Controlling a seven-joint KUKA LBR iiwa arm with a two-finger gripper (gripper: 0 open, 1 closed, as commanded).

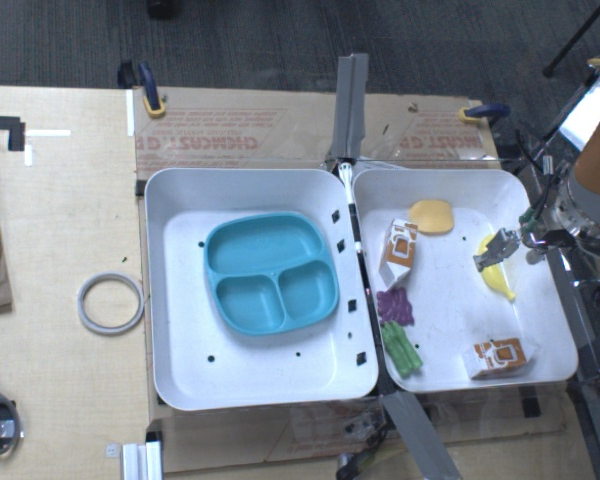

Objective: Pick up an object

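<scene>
Teal tray (271,286), yellow banana (500,280)

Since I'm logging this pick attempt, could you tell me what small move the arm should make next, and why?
Probably a short descent straight down onto the yellow banana-like toy. The gripper sits right at its upper end in the right bin, and nothing shows clearly between the fingers yet, so lowering before closing seems the sensible step.

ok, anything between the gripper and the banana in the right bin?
Nothing visible. The gripper sits right over the upper end of the banana in the right bin. The nearest other items, the yellow sponge and the carton, lie clear of it.
</scene>
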